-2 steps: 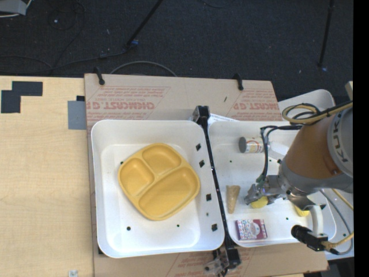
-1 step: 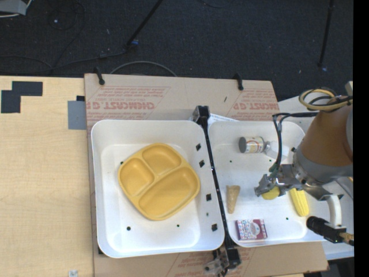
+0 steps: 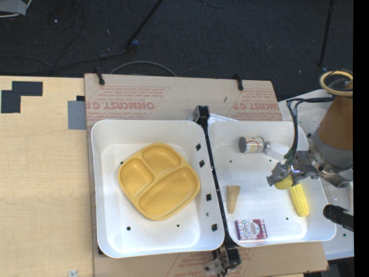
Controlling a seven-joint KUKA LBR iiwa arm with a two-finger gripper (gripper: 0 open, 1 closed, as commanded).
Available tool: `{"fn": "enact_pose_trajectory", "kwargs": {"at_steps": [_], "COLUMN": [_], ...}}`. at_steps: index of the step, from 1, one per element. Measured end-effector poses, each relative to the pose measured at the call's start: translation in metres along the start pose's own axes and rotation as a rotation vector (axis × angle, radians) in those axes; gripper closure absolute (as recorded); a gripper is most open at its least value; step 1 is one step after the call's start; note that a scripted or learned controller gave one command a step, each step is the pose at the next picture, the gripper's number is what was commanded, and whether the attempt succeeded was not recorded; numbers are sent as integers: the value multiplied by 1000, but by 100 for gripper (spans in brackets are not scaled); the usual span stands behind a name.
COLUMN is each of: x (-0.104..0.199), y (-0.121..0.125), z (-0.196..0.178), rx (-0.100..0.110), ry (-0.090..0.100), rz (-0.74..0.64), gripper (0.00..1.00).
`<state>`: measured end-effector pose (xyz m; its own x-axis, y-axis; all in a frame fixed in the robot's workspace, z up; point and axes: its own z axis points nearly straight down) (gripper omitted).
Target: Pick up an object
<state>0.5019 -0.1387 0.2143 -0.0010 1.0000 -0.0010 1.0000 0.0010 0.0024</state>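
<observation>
Worktop (image 3: 46, 172): pale wood surface at the far left, carrying a brown cardboard sheet under both bins.
Left bin (image 3: 109, 224): shallow, white; holds a yellow divided plate (image 3: 159, 180) lying flat near its centre.
Right bin (image 3: 259, 227): shallow, white, touching the left bin along a black divider.
Cone (image 3: 232, 198): tan, lying near the right bin's left wall.
Packet (image 3: 251, 229): red and white, flat at the near edge.
Small jar (image 3: 252, 145): on its side toward the far wall.
Corn cob (image 3: 298, 198): yellow, lying at the right side, its upper end directly under the hand.
Hand (image 3: 283, 176): low over the cob's upper end; open or closed cannot be told.
</observation>
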Motion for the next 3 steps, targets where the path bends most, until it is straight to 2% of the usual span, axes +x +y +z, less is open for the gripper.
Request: {"fn": "enact_pose_trajectory", "kwargs": {"at_steps": [1,3], "x": [-1,83], "y": [1,34], "z": [-33,-21], "rx": [1,5], "ry": [1,2], "rz": [0,-3], "gripper": [100,100]}}
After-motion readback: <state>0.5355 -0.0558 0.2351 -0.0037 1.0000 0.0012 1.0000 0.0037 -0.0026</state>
